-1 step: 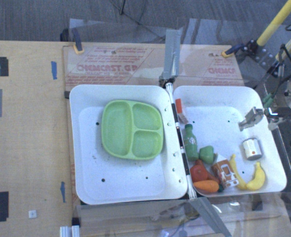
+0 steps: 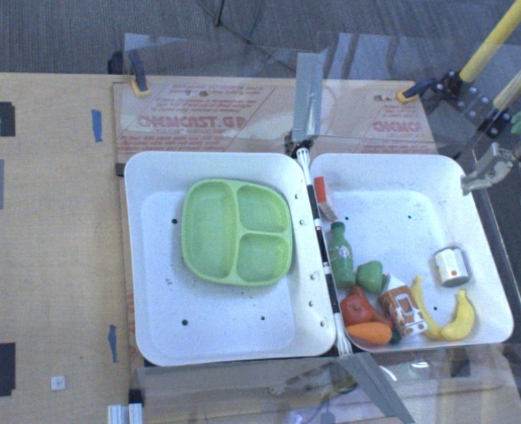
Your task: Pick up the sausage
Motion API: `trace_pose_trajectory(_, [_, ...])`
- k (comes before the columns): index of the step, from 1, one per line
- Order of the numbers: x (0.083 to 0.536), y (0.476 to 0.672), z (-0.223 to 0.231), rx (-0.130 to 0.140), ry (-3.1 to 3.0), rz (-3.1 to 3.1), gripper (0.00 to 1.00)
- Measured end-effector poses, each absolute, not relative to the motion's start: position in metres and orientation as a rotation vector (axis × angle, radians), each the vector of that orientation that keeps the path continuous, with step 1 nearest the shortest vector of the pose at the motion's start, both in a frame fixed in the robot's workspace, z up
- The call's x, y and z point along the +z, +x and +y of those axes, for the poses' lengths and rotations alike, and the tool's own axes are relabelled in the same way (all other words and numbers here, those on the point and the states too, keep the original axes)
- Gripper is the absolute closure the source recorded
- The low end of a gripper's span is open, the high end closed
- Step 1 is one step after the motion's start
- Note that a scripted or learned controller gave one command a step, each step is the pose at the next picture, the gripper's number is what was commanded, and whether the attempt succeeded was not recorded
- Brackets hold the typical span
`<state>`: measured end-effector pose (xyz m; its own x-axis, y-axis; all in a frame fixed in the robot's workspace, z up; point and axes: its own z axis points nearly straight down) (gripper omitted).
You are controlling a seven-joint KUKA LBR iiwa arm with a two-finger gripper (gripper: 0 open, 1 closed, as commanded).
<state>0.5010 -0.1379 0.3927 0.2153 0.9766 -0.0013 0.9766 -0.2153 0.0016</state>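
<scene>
**Sausage pick: right bin layout**

Locate the sausage [image 2: 370, 332], the orange-red elongated piece in the near-left corner of the right bin [image 2: 402, 173], lying against its wall. You cannot make out its shape clearly. A red fruit [image 2: 357, 307] touches it on the bin's far side, and an orange box [image 2: 403, 312] crowds it on the bin's right. A banana [image 2: 453, 318] and a can [image 2: 451, 266] sit further right. Note the open floor in the bin's far half. The hand [image 2: 493, 164] hangs over the bin's far-right rim, partly cut off. You cannot tell its state.
</scene>
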Motion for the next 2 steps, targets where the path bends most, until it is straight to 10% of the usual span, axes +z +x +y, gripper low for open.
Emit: trace_pose_trajectory(2, [0.107,0.479,-0.123,-0.001,2.801,1.422,0.0])
